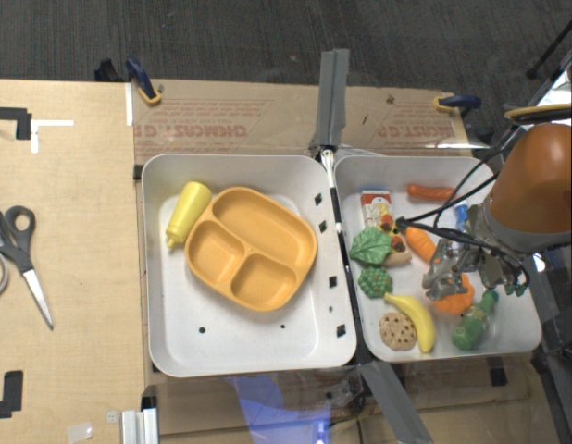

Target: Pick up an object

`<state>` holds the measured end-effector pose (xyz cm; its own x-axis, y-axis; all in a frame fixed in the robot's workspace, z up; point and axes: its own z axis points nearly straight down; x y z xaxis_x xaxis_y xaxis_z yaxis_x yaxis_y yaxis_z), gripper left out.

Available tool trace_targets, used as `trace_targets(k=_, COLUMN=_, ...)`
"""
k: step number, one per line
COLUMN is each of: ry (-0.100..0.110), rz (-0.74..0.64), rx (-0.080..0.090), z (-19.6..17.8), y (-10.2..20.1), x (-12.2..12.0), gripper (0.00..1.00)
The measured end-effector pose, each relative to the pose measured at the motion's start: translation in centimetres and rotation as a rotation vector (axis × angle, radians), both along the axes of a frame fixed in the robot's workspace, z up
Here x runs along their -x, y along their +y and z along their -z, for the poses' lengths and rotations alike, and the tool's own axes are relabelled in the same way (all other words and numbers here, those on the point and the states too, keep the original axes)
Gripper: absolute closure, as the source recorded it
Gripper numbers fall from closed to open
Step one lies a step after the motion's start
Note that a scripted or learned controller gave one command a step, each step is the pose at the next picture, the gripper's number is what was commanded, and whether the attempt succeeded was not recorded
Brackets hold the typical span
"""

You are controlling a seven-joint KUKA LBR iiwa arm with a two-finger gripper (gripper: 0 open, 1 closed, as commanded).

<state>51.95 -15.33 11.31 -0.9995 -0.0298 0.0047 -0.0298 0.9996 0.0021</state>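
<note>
- Both bins [166, 340] are white.
- The divided plate [251, 248] is orange-yellow, and the bottle [186, 213] beside it a paler yellow.
- In the right bin: a yellow banana [414, 317], a tan cookie [397, 330] with dark speckles, two green leafy pieces [370, 247], an orange carrot [418, 243], a reddish-orange sausage [429, 192].
- The arm's band [540, 178] is orange.
- The scissors [18, 252] have grey handles.
- The bench [64, 340] is light tan wood.
</note>
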Motion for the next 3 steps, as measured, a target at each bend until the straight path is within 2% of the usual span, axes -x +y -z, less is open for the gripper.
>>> trace_targets(k=1, ry=0.000, rz=0.000, rx=0.000, z=0.0, y=0.0, x=0.0, gripper=0.00)
trace_targets(k=2, ry=-0.003, rz=0.069, rx=0.001, z=2.3, y=0.8, x=-0.5, gripper=0.00)
trace_targets(k=3, ry=-0.002, rz=0.066, rx=0.000, z=1.7, y=0.8, x=-0.6, gripper=1.00)
